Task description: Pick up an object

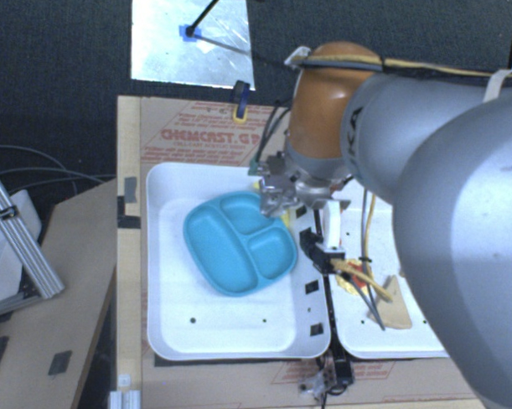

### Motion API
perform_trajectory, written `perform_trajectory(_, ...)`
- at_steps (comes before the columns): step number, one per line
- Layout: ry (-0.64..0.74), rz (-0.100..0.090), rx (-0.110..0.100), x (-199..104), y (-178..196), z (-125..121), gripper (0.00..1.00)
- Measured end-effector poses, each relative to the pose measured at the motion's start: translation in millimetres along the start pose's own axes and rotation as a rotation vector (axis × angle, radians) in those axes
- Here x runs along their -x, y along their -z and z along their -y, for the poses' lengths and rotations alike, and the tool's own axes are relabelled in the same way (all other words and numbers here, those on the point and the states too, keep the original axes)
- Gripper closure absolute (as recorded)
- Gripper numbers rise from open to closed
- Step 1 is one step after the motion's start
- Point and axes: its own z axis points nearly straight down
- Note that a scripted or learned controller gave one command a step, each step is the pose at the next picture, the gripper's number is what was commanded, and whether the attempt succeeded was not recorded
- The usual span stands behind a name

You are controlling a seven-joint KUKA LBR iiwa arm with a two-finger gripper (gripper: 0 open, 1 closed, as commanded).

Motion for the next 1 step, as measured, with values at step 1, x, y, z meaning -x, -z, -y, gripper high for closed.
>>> perform_trajectory(1,0.004,-0.006,0.013,15.2,103.1,39.2,1.0)
